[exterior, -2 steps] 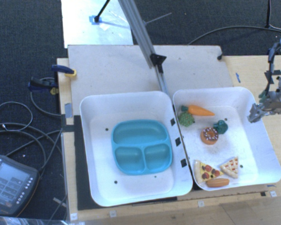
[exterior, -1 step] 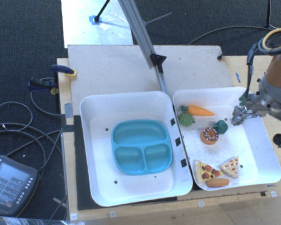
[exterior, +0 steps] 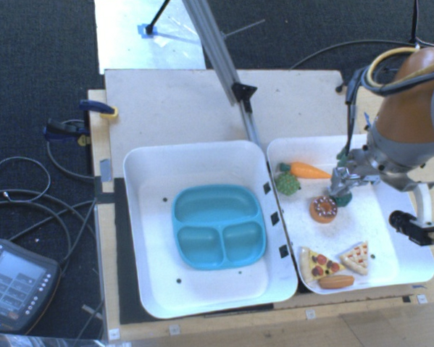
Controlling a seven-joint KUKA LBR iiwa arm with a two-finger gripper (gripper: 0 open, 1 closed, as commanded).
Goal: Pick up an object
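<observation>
Your hand [exterior: 341, 186] hangs low in the right bin [exterior: 407, 268] | beside donut [exterior: 323, 209] | grip: cannot tell

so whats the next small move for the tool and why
Probably a short drop straight down onto the donut. The tool hangs just up and right of it in the right bin, nothing shows between its fingers, and the carrot and broccoli lie a little apart to the left, so the donut looks like the nearest free pick.
</observation>
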